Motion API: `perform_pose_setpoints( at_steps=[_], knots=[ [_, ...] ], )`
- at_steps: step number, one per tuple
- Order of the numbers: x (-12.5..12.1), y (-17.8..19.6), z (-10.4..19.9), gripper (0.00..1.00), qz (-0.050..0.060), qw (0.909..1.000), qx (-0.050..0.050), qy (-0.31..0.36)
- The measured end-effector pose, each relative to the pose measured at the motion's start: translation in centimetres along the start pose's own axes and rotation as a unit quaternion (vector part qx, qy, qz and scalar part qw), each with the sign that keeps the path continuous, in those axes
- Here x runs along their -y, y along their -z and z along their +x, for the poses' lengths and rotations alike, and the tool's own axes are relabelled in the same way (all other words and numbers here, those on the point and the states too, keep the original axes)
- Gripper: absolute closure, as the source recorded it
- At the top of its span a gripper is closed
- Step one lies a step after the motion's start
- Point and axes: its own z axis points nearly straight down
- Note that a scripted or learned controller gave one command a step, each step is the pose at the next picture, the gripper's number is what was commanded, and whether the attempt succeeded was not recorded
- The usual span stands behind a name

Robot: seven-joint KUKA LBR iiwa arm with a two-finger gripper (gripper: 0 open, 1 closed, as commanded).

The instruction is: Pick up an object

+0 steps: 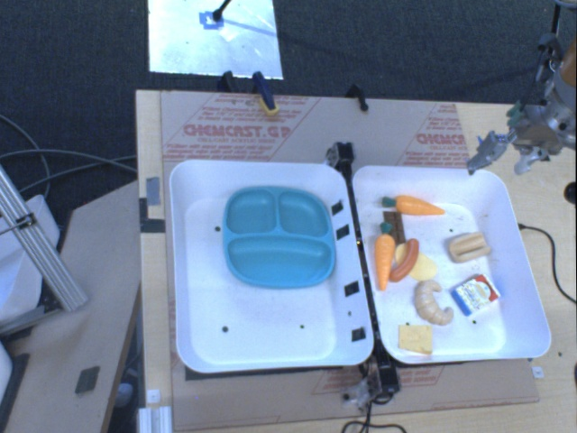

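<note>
- Right now, nearest you in the right bin (pixel 518 242): a yellow cheese slice (pixel 416 338) at the bin's 7 o'clock, w/ a pale croissant (pixel 435 302) just past it and a small red-white-blue carton (pixel 474 294) beside that, toward 5 o'clock.
- Mid-bin: an upright carrot (pixel 385 261), long axis running 12-to-6, touching a sausage (pixel 407 259) that leans alongside it; a pale yellow piece sits just beside the sausage, too blurred to name.
- A bread roll (pixel 467 245) lies at approx 3 o'clock from the sausage, apart from the cluster, nothing crowding it.
- Far end of the bin: a second carrot (pixel 418 207), long axis running 9-to-3, w/ a dark brown bar (pixel 394 223) touching its near side.
- Farthest: your gripper (pixel 507 151) hangs above the bin's far-right corner, at approx 1 o'clock from the bin centre. Fingers look spread and nothing sits between them.
- Key relation: every pickable item lies toward 7–8 o'clock from the gripper. Closest is the far carrot, roughly at 8 o'clock; the roll lies near 7 o'clock.
- Judgement: the roll looks the cleaner target since it's isolated; for the far carrot you'd want the jaws closing across its 9-to-3 axis, minding the bar.
- Left bin (pixel 194 269) holds a blue divided plate (pixel 276 238), well apart from the gripper, not relevant to the next move.
</note>
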Motion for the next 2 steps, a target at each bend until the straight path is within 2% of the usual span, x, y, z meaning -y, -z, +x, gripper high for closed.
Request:
perform_pose_setpoints(
  at_steps=[1, 2],
  knots=[
    [0.3, -5.0, 1.0, 0.0, 0.002, 1.0, -0.001, 0.001],
    [-0.6, -10.7, 1.0, 0.0, 0.002, 1.0, 0.0, 0.002]
  ],
)
